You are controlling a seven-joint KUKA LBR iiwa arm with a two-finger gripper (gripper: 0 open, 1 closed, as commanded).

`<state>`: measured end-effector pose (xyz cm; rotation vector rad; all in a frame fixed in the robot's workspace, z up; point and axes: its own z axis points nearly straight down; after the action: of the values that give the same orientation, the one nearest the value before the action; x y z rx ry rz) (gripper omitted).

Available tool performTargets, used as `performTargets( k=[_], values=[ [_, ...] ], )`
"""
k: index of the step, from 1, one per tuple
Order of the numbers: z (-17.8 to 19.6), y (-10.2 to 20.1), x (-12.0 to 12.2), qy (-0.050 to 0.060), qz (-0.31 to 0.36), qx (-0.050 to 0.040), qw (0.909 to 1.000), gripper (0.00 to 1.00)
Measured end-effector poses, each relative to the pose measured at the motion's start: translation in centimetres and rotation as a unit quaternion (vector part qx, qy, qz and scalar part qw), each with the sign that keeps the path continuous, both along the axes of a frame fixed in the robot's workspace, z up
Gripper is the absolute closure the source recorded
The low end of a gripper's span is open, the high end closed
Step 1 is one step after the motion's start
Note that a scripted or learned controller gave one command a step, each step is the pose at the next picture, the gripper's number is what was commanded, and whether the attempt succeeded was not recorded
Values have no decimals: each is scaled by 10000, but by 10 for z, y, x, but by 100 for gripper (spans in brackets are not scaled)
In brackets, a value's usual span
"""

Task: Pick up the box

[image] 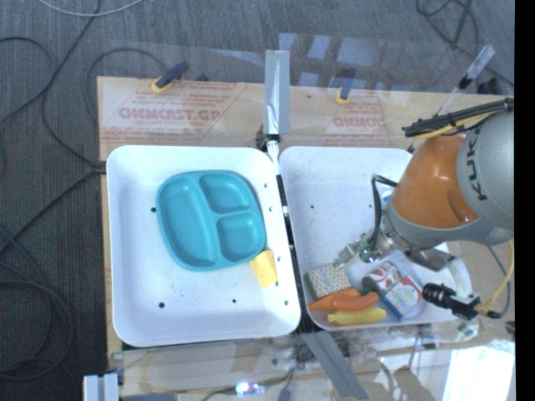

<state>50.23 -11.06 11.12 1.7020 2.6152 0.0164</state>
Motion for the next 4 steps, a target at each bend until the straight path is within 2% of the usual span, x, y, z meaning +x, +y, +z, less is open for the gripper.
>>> performTargets(
  k=[1,2,3,4],
  values=[
    [72,47,-15,126,-1012,21,9948,100],
    [72,47,-15,129,-1011,22,9948,0],
    [72,58,-14,129,-835,11,9964,0],
    [119,50,-12,119,-878,14,9961,0]
  ],
)
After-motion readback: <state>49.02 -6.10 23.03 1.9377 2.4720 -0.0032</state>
